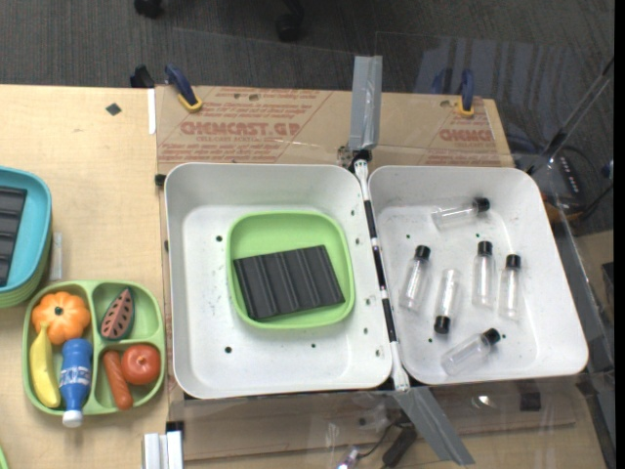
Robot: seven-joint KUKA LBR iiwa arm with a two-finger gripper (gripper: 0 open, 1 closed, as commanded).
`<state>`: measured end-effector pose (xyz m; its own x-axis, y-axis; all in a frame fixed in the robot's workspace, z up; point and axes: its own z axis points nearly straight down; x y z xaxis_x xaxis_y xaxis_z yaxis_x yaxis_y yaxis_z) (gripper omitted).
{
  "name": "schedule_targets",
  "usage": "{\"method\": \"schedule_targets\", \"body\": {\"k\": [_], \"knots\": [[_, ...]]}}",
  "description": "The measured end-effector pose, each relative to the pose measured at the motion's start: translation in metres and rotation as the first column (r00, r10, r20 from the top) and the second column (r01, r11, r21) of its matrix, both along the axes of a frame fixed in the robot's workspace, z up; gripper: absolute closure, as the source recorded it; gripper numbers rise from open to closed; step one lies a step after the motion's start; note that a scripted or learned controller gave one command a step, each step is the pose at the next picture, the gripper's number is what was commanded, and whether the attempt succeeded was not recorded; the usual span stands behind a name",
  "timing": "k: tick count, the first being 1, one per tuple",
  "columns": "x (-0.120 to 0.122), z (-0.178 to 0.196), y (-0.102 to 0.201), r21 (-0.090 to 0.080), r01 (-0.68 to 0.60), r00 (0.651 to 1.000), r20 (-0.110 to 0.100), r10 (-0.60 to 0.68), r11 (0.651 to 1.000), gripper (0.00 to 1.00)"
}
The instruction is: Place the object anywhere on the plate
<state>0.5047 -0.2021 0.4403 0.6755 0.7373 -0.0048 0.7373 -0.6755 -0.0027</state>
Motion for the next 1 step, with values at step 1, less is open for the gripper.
{"method": "schedule_targets", "body": {"k": [1], "knots": [[0.0423, -0.0007, -0.0114, 0.000, 0.153, 0.988, 0.000, -0.153, 0.988, 0.00]]}}
